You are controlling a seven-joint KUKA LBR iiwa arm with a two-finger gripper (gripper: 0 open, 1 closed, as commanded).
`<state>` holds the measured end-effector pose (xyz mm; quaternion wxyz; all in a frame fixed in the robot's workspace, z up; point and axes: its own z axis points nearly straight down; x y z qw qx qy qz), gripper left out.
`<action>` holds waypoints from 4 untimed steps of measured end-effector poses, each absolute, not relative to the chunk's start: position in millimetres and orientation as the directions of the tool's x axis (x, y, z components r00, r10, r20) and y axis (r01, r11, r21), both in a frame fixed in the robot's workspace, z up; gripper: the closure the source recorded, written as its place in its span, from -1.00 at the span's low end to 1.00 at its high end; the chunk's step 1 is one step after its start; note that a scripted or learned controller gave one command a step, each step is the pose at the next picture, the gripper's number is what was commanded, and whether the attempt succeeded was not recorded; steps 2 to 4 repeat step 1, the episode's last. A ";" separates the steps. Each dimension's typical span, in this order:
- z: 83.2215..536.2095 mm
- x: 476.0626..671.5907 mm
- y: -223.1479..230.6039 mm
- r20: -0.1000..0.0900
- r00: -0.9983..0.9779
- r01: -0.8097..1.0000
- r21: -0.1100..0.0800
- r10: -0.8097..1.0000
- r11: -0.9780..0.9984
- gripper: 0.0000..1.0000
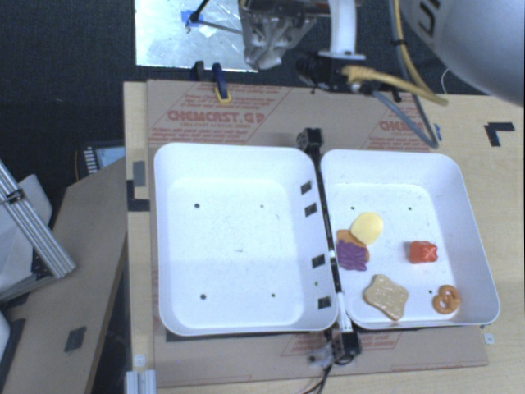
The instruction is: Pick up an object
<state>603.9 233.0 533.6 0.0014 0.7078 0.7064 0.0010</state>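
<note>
In the camera view, the gripper (pixel 264 52) hung at the far edge of the scene, above the cardboard (pixel 246 113) beyond the two white bins and well apart from every object. Its fingers pointed down, but whether they stood apart or together could not be told; nothing showed between them.

The left bin (pixel 176 179) sat beside the right bin (pixel 459 187), their inner walls touching along the middle. All the objects lay in the right bin: a yellow piece (pixel 367 227) near its left wall, touching a purple piece (pixel 353 255) just nearer, a red piece (pixel 422 252) to the right, a tan toast-shaped piece (pixel 386 295) at the near side, and a small pretzel (pixel 445 300) in the near right corner.
</note>
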 end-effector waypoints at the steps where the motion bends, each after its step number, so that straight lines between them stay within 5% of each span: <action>1: 536.5 517.3 235.1 0.003 -0.007 1.000 0.001 1.000 0.007 1.00; 4: 536.5 517.3 235.1 0.003 -0.007 1.000 0.001 1.000 0.007 1.00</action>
